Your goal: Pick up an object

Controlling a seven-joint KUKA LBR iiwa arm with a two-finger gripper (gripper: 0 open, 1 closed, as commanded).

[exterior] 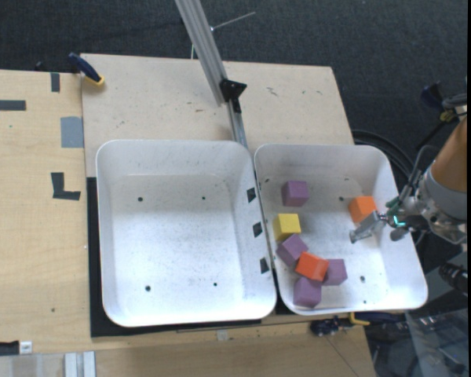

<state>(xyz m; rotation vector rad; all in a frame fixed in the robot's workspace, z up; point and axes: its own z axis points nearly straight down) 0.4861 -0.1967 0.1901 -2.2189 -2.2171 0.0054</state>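
Observation:
The right bin point(392, 181) holds several small blocks. A purple block point(296, 192) lies near its back, with a yellow block point(287, 225) below it. A cluster sits at the front: a purple block point(292, 249), an orange-red block point(312, 267), and two more purple ones point(336, 271) point(307, 291). An orange block point(363, 208) rests near the right wall. My gripper point(374, 226) reaches in over that wall, low in the bin, just below and right of the orange block. Nothing shows in its grasp.
The left bin point(110, 210) stands beside the right one, sharing a middle wall. A slanted metal rail point(204, 42) runs from the top down to the bins' junction. The grey arm with its orange band point(455, 159) fills the right edge.

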